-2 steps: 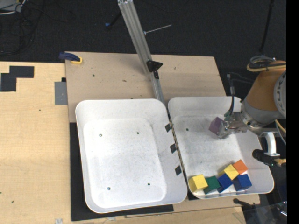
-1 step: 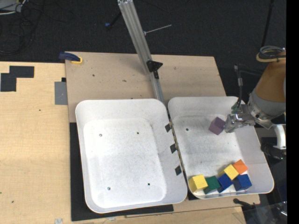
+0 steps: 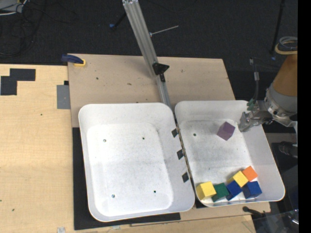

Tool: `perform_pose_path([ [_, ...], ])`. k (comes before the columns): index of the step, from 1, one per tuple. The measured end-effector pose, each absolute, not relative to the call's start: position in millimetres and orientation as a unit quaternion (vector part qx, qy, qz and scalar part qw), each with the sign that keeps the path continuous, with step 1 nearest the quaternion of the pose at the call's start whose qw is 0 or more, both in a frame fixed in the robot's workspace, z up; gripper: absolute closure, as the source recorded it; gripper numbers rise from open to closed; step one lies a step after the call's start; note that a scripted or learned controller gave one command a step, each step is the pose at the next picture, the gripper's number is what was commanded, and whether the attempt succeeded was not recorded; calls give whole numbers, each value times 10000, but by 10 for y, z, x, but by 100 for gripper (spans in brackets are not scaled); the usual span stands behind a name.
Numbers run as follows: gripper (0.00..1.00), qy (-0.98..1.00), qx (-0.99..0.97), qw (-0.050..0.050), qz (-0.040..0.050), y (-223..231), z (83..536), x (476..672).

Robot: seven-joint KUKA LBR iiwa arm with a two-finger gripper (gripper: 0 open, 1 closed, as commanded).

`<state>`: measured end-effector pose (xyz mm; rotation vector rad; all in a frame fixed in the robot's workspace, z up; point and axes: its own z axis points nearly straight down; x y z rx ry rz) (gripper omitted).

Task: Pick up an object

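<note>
A purple block [image 3: 226, 130] lies in the upper middle of the right bin [image 3: 209, 108]. Several colored blocks crowd that bin's near corner: a yellow block [image 3: 206, 189], a green block [image 3: 220, 191], a blue block [image 3: 233, 190], another yellow block [image 3: 240, 178], an orange block [image 3: 250, 172] and a dark blue block [image 3: 252, 190]. My gripper [image 3: 246, 122] hangs over the right bin's far right side, just right of the purple block and apart from it. Nothing shows between its fingers.
The left bin [image 3: 92, 115] sits beside the right one, with black clips [image 3: 178, 153] along the shared edge. A slanted aluminium post [image 3: 145, 42] rises behind the bins. A blue and yellow clamp [image 3: 74, 59] lies at the bench's far left corner.
</note>
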<state>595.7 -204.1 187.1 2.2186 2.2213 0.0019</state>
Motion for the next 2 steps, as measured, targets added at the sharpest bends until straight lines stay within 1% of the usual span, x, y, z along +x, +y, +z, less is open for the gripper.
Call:
perform_pose_path([
  [1,100,7074,7069,9,4,-2052,2184,5961],
  [2,100,7088,7054,-21,0,-1457,2137,6061],
])
